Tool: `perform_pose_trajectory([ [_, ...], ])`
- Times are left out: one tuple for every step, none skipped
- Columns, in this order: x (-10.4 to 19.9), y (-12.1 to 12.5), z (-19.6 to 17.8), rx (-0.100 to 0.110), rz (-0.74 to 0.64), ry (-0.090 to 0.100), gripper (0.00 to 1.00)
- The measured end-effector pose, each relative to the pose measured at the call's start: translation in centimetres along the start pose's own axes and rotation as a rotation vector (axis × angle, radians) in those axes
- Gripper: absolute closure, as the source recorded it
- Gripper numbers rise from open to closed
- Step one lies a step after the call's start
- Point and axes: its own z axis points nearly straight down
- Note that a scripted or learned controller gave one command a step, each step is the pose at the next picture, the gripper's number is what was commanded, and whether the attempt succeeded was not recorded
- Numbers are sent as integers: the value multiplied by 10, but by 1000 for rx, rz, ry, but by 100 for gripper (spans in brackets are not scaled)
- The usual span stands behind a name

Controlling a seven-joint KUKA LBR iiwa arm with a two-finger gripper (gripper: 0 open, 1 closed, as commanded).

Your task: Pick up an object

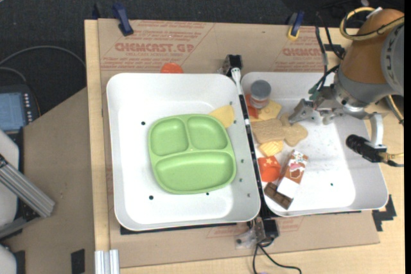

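Hovering over the right bin [359, 199], the tool [307, 113] has fingers spread, gripping nothing, just right of the toy food pile [276, 151]. Worktop [192, 48] board reads "CHEMCAST".

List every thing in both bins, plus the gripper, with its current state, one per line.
Green divided plate: flat in the left bin, compartments bare.
Yellow piece: lying at the plate's upper right rim.
Small can: upright, in the right bin.
Tan flat pieces: lying flat below the can.
Orange item: lying by the divider.
Small carton: lying tilted.
Gripper: low over the right bin, nothing seen between its fingers.
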Motion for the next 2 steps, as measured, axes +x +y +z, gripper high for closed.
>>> perform_pose_trajectory([
  [39, -47, 19, -5, 0, -1, 0],
  [53, -108, 20, 2, 0, 3, 0],
])
